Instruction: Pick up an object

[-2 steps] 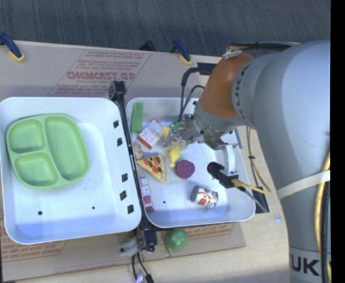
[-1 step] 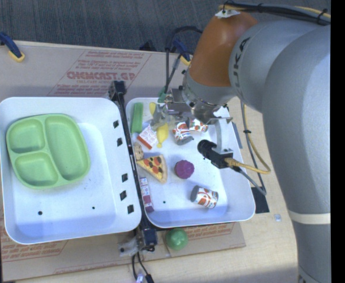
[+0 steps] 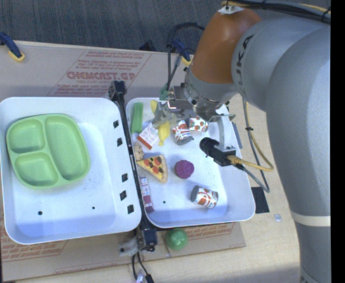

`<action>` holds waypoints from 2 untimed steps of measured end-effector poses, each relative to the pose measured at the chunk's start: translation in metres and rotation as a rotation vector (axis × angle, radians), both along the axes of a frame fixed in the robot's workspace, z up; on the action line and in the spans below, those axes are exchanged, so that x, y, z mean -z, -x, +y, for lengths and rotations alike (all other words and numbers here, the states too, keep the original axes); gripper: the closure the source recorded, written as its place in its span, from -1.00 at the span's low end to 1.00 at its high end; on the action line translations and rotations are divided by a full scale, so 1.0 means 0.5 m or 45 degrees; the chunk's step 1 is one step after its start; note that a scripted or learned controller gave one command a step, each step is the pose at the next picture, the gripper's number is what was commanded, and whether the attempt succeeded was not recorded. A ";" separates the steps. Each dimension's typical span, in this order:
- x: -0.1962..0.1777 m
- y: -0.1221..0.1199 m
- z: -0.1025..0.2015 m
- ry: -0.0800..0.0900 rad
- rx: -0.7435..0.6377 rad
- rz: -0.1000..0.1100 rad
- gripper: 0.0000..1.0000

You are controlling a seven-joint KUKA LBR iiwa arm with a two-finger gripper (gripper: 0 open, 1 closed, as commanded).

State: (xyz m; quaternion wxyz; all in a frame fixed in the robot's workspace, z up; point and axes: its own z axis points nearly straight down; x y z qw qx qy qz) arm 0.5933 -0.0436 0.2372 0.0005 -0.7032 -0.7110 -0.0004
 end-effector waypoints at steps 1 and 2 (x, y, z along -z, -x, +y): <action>-0.021 -0.001 0.001 0.000 -0.007 -0.001 1.00; -0.041 -0.003 0.001 0.000 -0.014 -0.002 1.00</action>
